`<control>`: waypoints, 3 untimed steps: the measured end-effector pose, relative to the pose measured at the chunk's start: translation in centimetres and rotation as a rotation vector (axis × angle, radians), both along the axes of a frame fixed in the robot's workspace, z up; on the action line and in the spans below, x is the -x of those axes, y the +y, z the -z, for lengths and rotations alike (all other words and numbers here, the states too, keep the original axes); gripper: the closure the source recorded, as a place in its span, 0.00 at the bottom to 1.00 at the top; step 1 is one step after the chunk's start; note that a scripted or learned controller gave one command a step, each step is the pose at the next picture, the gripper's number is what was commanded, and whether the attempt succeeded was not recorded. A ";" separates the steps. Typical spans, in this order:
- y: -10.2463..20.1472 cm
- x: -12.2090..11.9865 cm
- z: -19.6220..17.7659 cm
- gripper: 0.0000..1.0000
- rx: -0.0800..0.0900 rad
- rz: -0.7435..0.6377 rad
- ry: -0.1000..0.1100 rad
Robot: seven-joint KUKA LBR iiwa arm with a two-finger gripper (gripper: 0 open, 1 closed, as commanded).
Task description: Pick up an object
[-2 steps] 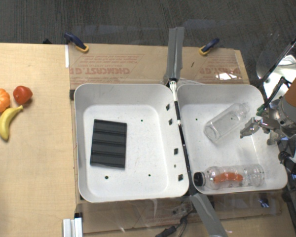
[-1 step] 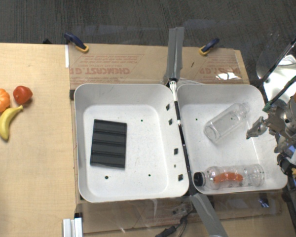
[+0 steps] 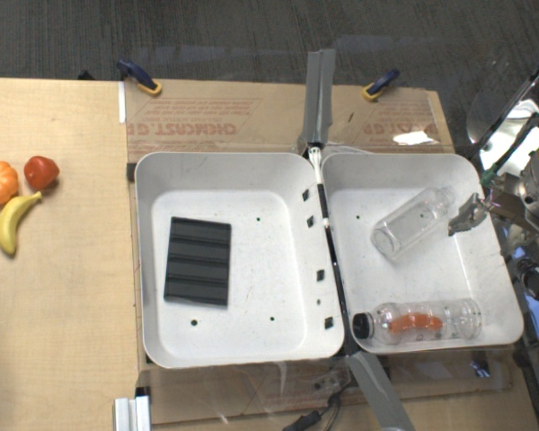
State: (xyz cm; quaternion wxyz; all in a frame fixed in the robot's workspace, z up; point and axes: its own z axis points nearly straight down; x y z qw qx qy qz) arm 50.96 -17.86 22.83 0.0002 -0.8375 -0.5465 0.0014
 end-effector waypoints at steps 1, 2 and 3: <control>2.9 0.0 13.7 0.00 -0.001 0.000 0.000; -2.6 0.0 0.3 0.00 0.001 0.066 -0.001; 0.1 2.4 13.7 0.00 -0.001 0.188 0.000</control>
